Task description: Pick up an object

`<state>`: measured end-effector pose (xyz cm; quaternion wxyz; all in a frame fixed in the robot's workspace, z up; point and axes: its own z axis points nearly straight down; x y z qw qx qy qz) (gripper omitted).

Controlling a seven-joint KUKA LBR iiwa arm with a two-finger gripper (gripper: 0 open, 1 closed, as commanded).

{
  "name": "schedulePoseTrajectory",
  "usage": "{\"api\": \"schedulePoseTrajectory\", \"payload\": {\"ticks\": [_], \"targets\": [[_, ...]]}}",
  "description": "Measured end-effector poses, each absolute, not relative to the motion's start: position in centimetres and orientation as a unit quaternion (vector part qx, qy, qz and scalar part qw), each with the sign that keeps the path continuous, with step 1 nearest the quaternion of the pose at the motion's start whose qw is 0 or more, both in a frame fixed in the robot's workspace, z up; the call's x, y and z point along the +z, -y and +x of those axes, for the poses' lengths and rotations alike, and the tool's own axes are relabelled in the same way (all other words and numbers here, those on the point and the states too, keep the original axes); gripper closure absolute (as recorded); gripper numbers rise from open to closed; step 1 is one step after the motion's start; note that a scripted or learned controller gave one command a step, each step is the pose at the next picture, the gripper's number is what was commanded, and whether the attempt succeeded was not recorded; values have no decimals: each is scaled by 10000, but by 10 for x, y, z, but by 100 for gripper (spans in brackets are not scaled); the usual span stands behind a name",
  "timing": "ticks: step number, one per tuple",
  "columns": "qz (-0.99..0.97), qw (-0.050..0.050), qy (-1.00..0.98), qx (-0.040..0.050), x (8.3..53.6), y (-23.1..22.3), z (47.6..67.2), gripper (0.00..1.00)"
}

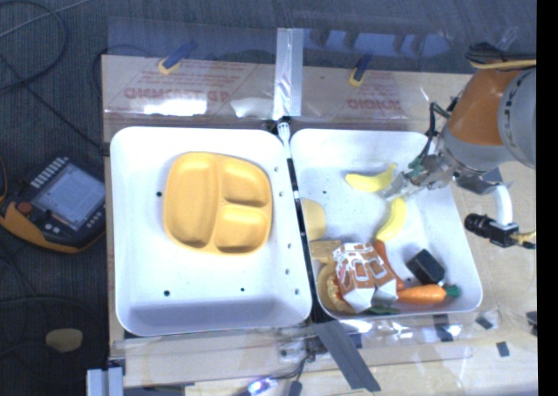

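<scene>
The right bin (463, 242) holds a jumble of objects. A yellow banana-like piece (367, 180) lies near its middle, and a second yellow piece (394, 218) lies just below it. A white and orange packet (361, 270), an orange carrot (422, 295) and a small black block (426, 265) sit along the front. My gripper (417, 178) hangs low over the right bin's right half, close beside the upper yellow piece. I see nothing held in it.
The left bin (124, 237) holds a yellow divided plate (218, 202). A pale yellow disc (311, 214) leans at the right bin's left wall. The arm's orange band (478, 115) rises over the right bin's far right corner. A black fitting (486, 227) sticks out beyond the bin's right rim.
</scene>
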<state>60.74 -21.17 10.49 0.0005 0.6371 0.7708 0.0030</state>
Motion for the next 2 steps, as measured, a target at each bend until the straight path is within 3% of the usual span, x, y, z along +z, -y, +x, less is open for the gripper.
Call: {"api": "schedulePoseTrajectory", "payload": {"ticks": [1, 2], "targets": [[7074, 5, -7068, -9, 201, 182, 614, 100], [7616, 0, -6480, -15, 227, 126, 655, 100]]}}
